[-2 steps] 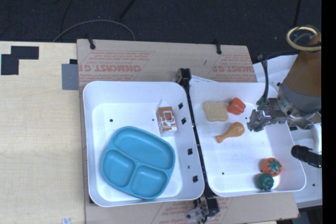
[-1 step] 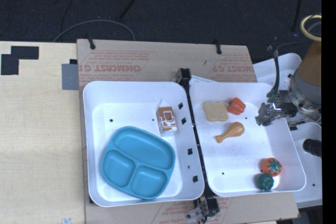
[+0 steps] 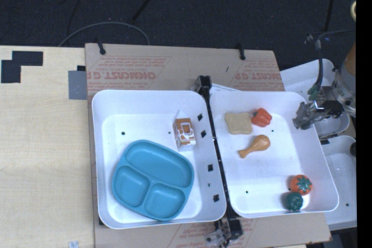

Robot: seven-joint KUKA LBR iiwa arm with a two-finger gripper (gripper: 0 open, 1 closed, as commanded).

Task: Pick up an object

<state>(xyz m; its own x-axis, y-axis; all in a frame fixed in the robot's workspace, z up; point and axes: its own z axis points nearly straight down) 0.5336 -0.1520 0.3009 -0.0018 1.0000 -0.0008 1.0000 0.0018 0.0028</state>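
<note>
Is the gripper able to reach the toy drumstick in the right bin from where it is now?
Probably yes. The gripper is at the right bin's right rim, and the bin floor between it and the drumstick is bare.

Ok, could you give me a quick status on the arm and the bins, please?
Gripper at right bin's right rim, holding nothing. Bread slice, red pepper, drumstick nearest, untouched. Nothing in the way.

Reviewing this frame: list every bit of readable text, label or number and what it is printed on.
"CHEMCRZT. G P", red, repeated and upside down, partly blurred: on the cardboard sheet under the bins.
Red print, cut off and unreadable: on the cardboard's lower edge.
Orange and white markings, too small to read: on the small carton in the left bin.
</note>
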